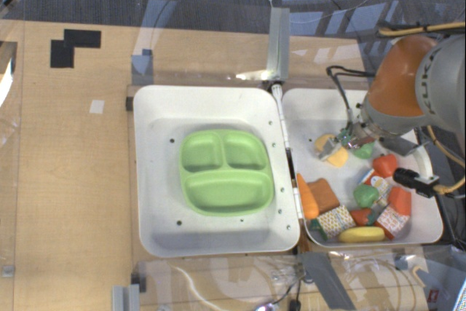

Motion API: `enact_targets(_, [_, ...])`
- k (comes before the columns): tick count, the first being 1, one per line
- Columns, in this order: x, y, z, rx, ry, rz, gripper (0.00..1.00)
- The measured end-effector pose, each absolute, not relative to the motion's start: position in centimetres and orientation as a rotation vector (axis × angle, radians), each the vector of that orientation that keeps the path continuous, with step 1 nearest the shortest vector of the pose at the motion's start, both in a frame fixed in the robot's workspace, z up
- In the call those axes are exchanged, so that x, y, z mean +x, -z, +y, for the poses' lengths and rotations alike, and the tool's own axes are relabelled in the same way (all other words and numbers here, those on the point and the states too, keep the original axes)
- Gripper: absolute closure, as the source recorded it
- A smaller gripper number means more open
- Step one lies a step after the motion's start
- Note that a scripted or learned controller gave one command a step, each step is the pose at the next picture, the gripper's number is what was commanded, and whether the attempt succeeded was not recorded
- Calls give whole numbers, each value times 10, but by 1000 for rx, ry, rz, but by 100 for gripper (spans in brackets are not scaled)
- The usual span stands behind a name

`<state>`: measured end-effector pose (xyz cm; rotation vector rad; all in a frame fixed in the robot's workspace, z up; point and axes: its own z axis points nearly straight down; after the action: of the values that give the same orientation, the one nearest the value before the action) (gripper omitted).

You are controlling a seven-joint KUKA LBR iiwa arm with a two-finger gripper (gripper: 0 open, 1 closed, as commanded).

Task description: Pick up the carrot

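Observation:
The carrot point(306, 196) is a slim orange piece lying along the left wall of the right bin point(314, 105), next to a brown block point(324, 194). My gripper point(354, 137) hangs over the middle of that bin, up and to the right of the carrot and well apart from it. It sits just above a yellow wedge point(336, 156) and a green piece point(363, 150). The arm's orange band point(395, 81) and grey body hide the bin's back right corner.
The left bin point(156, 156) holds a green divided plate point(226, 171). Around the carrot lie several toy foods: a banana point(362, 234), a patterned box point(336, 220), a green pepper point(365, 194) and red pieces point(398, 200). A black part point(415, 182) juts over the right side.

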<state>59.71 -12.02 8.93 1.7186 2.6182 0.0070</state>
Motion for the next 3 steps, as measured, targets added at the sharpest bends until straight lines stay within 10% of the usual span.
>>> enact_targets(2, [602, -113, -118, 1712, -18, 2610, 100])
enact_targets(3, [571, -186, -77, 1899, -6, 2496, 100])
